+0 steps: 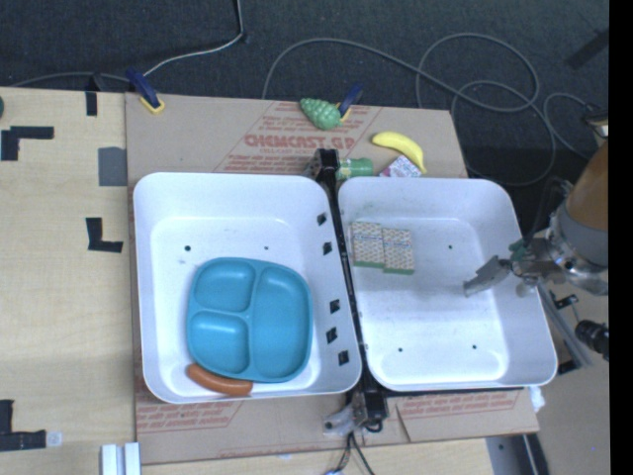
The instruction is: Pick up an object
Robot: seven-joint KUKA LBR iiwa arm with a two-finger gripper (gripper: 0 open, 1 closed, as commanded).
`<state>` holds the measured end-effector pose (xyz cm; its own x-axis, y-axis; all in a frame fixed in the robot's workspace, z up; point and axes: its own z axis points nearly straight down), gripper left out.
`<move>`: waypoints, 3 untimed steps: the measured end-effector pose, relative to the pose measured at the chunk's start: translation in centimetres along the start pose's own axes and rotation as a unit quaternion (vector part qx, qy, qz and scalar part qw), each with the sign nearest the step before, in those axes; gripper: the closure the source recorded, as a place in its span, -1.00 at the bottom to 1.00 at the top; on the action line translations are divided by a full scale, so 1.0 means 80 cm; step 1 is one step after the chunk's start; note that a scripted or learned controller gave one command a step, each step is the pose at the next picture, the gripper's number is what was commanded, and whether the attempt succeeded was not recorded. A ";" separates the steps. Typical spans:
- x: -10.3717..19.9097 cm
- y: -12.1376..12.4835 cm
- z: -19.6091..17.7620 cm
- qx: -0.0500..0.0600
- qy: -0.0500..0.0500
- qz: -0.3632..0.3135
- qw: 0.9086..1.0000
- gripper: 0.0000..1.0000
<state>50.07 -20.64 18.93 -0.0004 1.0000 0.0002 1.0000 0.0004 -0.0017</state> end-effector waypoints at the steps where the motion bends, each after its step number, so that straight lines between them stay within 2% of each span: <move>1: 0.124 0.003 0.040 0.000 0.001 -0.002 1.000 -1.00; 2: 0.116 0.094 0.128 -0.003 0.000 -0.001 1.000 -1.00; 3: 0.136 0.176 0.129 -0.003 -0.001 -0.001 1.000 -1.00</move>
